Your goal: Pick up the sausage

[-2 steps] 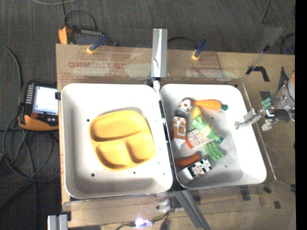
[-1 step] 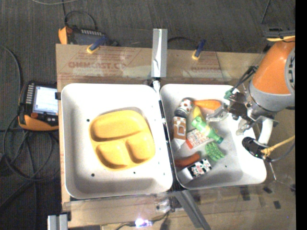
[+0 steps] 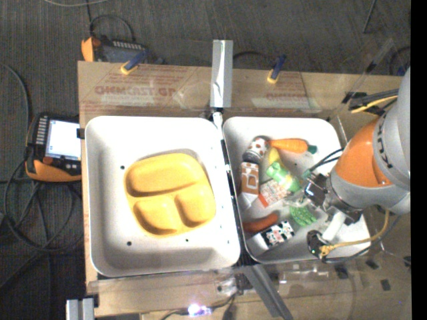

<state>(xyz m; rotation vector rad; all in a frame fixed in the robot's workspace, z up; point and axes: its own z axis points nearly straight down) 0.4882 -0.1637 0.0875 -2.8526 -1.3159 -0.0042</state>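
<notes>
Arm [image 3: 373, 169] carries gripper [image 3: 312, 191], opening state indeterminate, at frame right; sausage [image 3: 260, 221] lies near, lower left of it, long axis roughly left-right.

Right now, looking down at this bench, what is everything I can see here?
left bin: one, white, left half of bench
right bin: one, white, right half
tray: one, yellow, three compartments, in left bin
sausage: one, reddish brown, front of right bin
patterned box: one, black and white, beside sausage
carrot: one, orange, far end of right bin
small can: one, dark, left of carrot
carton: one, orange and white, by right bin's left wall
packet: one, red and white, middle
green pieces: two, green, middle
handheld unit: one, orange and black, left of bench
arm: one, grey and orange, from right
gripper: one, dark, over right bin
</notes>
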